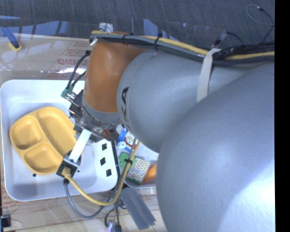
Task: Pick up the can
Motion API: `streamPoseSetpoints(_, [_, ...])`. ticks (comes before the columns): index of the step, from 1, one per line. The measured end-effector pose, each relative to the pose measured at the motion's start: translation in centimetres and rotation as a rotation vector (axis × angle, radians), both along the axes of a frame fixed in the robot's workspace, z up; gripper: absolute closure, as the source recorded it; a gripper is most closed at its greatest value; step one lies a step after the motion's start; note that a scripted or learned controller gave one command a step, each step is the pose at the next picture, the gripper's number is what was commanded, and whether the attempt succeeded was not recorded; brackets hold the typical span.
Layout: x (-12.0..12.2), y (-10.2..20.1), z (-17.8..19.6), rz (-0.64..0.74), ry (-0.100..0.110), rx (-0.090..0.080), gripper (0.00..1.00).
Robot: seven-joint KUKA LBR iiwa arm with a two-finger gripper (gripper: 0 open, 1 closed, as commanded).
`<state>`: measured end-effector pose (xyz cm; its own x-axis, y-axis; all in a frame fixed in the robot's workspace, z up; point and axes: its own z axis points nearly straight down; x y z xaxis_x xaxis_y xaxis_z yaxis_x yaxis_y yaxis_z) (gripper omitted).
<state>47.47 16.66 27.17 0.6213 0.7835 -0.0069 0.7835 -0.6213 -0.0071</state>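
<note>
The grey arm with its orange band (104,76) reaches in from the right and covers most of the view. Below the band, my gripper (105,159) shows as a white block with black squares, low over the seam between the two bins. Just right of it, small colourful items peek out from under the arm: a blue-topped piece (122,137), a green and patterned packet (137,169) and an orange object (151,174). The arm hides most of each one, and I cannot tell which of them, if any, is the can.
A yellow divided plate (41,138) lies in the left white bin (19,190), close to the gripper's left side. A yellow cable (94,197) loops down past the bin's front rim. The arm hides nearly all of the right bin.
</note>
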Motion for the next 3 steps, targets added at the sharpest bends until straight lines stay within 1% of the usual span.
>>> streamPoseSetpoints(1, [0.0, 4.0, -1.8, 0.180, 0.000, 0.002, 1.00])
streamPoseSetpoints(2, [0.0, 5.1, -3.2, 0.215, 0.000, 0.001, 1.00])
streamPoseSetpoints(3, [0.1, 5.2, -18.0, 0.109, -0.006, 0.003, 1.00])
